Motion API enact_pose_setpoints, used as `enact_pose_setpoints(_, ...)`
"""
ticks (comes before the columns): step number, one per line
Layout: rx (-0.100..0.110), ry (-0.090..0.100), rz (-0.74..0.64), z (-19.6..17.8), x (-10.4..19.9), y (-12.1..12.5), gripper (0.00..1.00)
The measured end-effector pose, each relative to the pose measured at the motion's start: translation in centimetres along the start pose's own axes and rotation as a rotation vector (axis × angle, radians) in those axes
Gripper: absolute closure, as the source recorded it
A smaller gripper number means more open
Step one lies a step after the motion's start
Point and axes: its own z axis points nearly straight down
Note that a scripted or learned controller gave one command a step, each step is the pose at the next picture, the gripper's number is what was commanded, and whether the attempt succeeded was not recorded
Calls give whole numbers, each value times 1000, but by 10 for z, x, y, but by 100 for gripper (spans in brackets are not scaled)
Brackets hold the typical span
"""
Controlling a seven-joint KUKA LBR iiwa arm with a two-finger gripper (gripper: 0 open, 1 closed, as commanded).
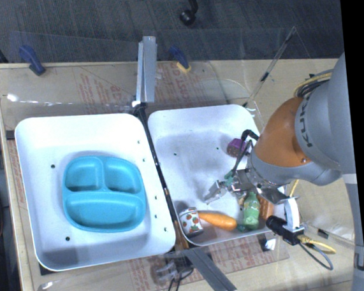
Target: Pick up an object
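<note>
My gripper is down in the right bin, near its front right part, on the grey arm with the orange band. Just in front of it a green bottle lies against the front wall. An orange carrot lies to the bottle's left, and a small patterned cup sits in the front left corner. A purple object rests behind the gripper, partly under the arm. I see nothing held in the gripper.
The left bin holds a blue divided plate. A small orange item is wedged at the right bin's front right corner. A metal divider post stands behind the two bins.
</note>
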Motion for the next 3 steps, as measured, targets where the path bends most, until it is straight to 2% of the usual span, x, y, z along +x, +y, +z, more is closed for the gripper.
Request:
enact_pose_setpoints(1, 0, 0, 0, 0, 0, 96, 0)
enact_pose_setpoints(2, -3, 0, 0, -1, 0, -16, 0)
enact_pose_setpoints(3, -5, -1, -6, -12, 0, -14, 100)
